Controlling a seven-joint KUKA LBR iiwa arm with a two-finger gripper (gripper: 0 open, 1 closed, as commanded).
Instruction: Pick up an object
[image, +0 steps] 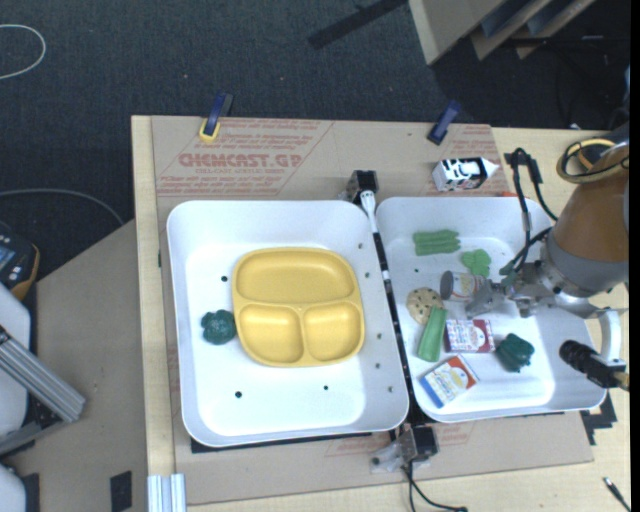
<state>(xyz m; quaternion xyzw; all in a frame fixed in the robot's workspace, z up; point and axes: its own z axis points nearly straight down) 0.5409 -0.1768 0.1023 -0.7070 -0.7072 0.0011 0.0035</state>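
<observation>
The gripper (468, 290) hangs low in the right bin (400, 225), reaching in from the right, its tip among the small things at the bin's middle. Whether it is clenched or released I cannot tell; metal and clutter merge there, and nothing can be made out as grasped.

No one thing is named by the task, so the nearest will serve. Just beside the tip, to its left, lies a cookie (422, 300); below that a green stick (432, 333) lies nearly upright in the view; beside the stick is a red packet (470, 336).

To do this step well, I judge the arm should settle on a single piece that stands apart from its neighbours, come straight down over it, and close across its narrow side. The stick looks a fair choice, though the cookie and packet crowd it and could be nudged.

Count, right bin: one cookie, one stick, one red packet, one card (448, 380) near the front wall, and three more green pieces: a ridged pod (436, 241), a pale leaf (477, 262), a dark lump (515, 351).

Left bin (190, 300): one yellow tray (298, 305) with three wells, and one dark green lump (218, 326) just beside its left edge.
</observation>
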